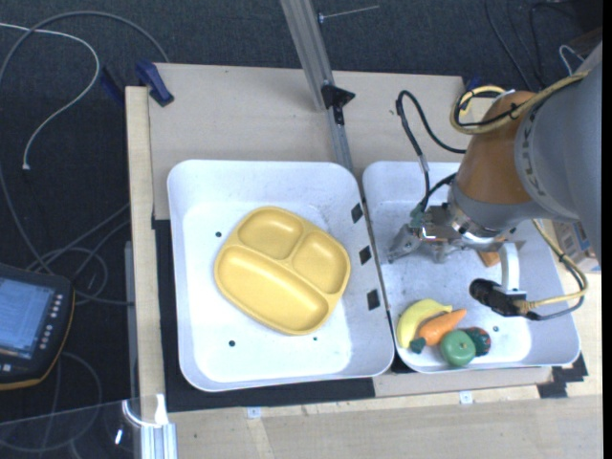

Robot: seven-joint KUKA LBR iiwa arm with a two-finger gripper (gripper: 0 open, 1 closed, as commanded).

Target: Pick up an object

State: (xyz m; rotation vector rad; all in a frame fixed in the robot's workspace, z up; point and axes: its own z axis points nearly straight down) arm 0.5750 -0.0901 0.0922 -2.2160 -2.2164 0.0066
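Banana (418, 319), carrot (444, 326) and green fruit (460, 348) cluster at the right bin's (402, 199) near edge, just below the hand (411, 241). Hand state: cannot tell. Carrot's long axis runs obliquely, tip toward the arm.

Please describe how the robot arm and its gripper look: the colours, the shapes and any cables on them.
The arm is thick and rounded, grey, with a wide orange band above the wrist. Black cables loop along it, and a yellowish loop sits near the band. The gripper is small, of grey metal, with slim fingers. A white bracket carries a black part.
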